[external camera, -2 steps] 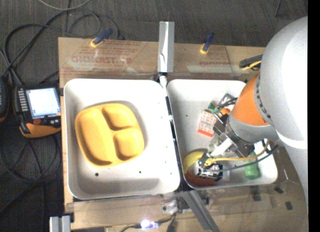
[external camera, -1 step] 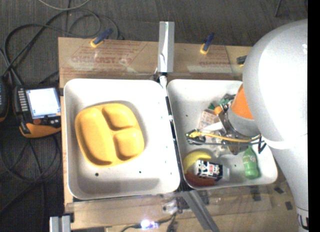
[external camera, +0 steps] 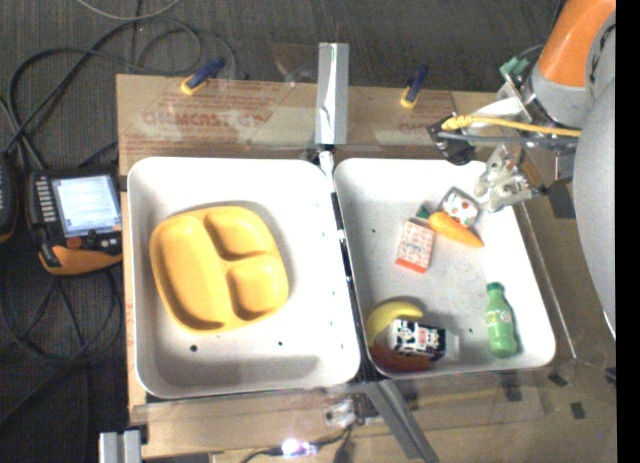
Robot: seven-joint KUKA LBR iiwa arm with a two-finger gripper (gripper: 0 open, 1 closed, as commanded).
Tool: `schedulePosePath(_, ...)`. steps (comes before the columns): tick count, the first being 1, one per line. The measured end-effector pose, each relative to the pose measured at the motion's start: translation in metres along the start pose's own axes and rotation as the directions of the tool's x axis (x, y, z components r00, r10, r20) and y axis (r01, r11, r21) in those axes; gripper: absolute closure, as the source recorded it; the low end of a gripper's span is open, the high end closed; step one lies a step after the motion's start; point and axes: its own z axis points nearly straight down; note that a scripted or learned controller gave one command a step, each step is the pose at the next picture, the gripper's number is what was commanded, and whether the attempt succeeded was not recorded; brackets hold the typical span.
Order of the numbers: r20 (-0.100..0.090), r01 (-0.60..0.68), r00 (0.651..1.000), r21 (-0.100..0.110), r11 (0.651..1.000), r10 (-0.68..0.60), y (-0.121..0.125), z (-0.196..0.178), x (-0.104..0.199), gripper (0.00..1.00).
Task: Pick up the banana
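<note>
Sitting side by side on the desk [external camera: 200,116] are two white bins. One yellow plate [external camera: 220,266] with three sections lies in the left bin [external camera: 160,351]. The right bin [external camera: 380,191] holds one banana [external camera: 390,316], one green bottle [external camera: 500,319], one orange carrot [external camera: 458,231], one small red-and-white box [external camera: 415,246], one little dice-like block [external camera: 460,208] and one dark can [external camera: 415,339]. The banana is yellow and curved. It lies at the near edge of the right bin, touching the can. The fingers [external camera: 503,183] hang over the far right corner, near the block, well apart from the banana. I cannot tell if they are apart or together.
</note>
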Motion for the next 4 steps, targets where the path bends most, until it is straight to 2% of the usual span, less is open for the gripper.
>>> schedulePosePath(1,0.002,0.069,0.998,0.004,0.998,-0.069,-0.059,0.068,-0.058,1.0)
schedulePosePath(2,0.002,0.068,0.998,0.002,0.998,-0.068,-0.059,0.067,-0.059,0.0)
schedulePosePath(3,0.002,0.082,0.997,0.006,0.997,-0.082,-0.078,0.165,-0.055,0.0)
schedulePosePath(4,0.003,-0.011,1.0,0.005,1.0,0.011,-0.087,0.165,-0.04,0.0)
